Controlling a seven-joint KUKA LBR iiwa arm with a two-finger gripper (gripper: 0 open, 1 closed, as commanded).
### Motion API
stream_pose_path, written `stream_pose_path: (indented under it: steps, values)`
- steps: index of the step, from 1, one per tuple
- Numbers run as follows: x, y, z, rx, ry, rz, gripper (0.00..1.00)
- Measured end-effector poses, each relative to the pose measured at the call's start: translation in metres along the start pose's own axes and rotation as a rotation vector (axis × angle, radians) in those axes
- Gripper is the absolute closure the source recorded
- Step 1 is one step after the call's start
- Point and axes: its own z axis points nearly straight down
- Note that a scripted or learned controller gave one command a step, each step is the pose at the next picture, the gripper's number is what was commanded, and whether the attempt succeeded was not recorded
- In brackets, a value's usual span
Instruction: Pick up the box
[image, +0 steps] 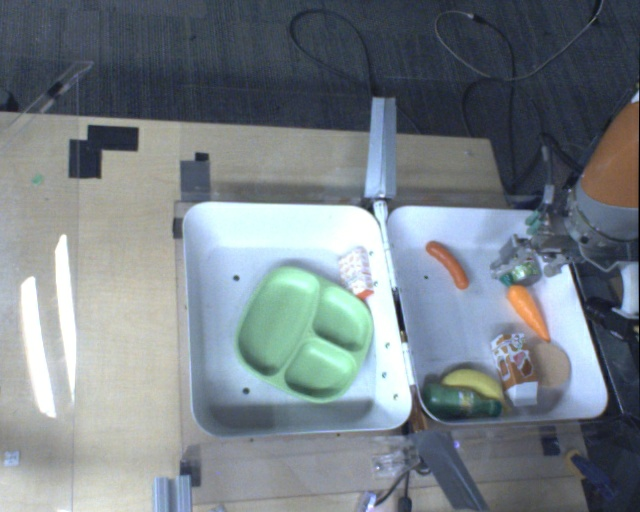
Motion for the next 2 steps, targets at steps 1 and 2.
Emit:
stream_pose_path:
  steps: [1, 2]
  values:
    - [0.086, -0.033, 0.096, -0.007, 0.001, 0.007, 0.0]
    - [0.058, 0.032, 0.098, -0.005, -0.001, 0.113, 0.0]
